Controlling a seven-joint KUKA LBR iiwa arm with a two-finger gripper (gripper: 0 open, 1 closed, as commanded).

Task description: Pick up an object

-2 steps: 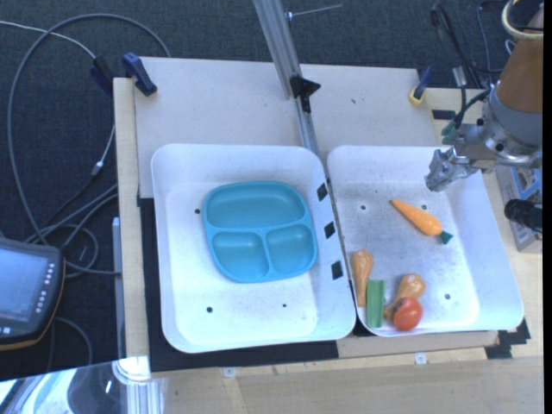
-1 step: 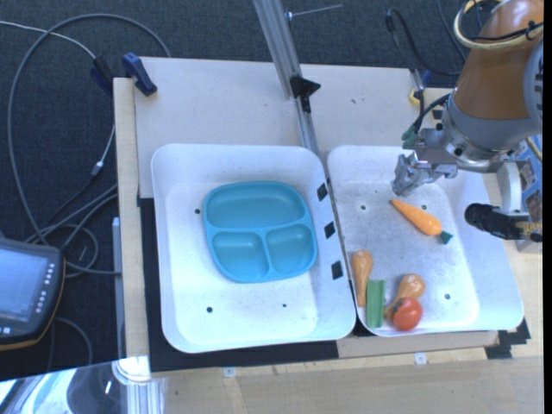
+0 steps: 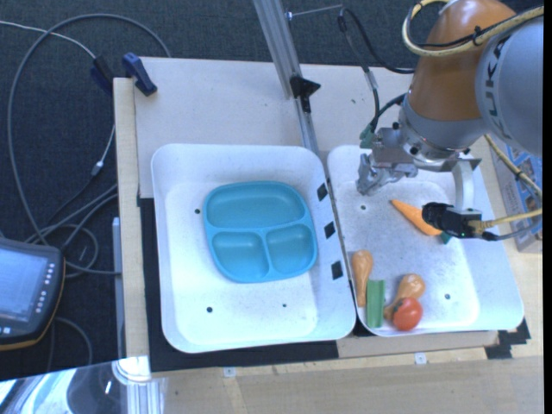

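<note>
Grey two-finger gripper (image 3: 373, 179) hangs over upper left of right white bin (image 3: 483, 313); cannot tell how it stands, nothing seen in its grip. Orange plastic carrot (image 3: 407, 213) lies just right, apart. Blue divided plate (image 3: 259, 229) in left white bin (image 3: 177, 231).

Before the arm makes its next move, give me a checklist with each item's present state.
1. Objects to pick lie in the right white bin: an orange toy carrot, a red tomato-like ball, a green stick and two orange-tan pieces. Ok.
2. The two-finger gripper is over the right bin's upper left corner. Ok.
3. Nothing is seen between its fingers; no pick made. Not ok.
4. Gripper lined up over an object: the carrot lies to the side. Not ok.
5. Height of gripper above the bin floor: cannot tell.
6. The blue divided plate sits in the left white bin, apart from the arm. Ok.
</note>
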